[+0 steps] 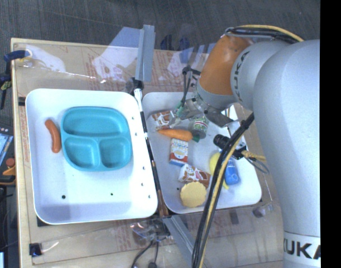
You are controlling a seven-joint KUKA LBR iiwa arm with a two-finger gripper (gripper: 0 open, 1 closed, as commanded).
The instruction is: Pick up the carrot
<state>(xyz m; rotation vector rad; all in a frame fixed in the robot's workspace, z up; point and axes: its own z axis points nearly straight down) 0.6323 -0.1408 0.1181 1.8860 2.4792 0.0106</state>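
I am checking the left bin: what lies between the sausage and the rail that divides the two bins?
In the camera view, the blue compartment tray lies between the sausage and the dividing rail. Bare white bin floor shows on either side of the tray.

You can read one marking: the white capitals "KUKA" on the grey arm (287, 149), at its lowest visible part, low and to the right of the right-hand bin (254, 197). Print on the small packets (179, 151) inside that bin is too blurred to read.
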